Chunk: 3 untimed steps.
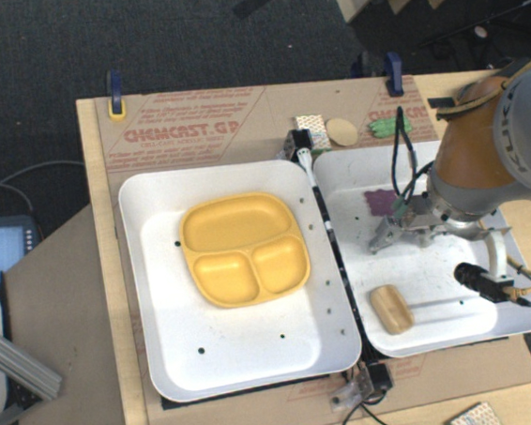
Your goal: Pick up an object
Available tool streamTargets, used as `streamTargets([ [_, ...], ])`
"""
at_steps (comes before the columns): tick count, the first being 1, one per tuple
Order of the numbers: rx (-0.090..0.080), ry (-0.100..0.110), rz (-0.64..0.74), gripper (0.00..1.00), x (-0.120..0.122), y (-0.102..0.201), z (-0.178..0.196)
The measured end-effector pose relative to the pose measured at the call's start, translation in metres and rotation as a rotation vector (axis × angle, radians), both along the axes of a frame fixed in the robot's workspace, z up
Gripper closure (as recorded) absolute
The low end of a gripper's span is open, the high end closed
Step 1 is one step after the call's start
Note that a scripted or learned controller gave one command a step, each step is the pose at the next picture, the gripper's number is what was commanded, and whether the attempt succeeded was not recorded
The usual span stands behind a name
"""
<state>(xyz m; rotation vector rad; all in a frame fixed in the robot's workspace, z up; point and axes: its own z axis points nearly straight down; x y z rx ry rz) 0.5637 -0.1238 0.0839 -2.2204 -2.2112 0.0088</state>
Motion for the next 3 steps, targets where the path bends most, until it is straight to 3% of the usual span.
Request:
streamTargets([
  [1, -0.005, -0.016, 0.005, 0.00, 0.058, -0.024, 0.001],
  [2, -0.003, -0.016, 0.008, 0.00, 0.105, 0.003, 0.001],
  [3, 0.000, -0.006, -0.002, 0.00, 0.053, -0.052, 0.001],
])
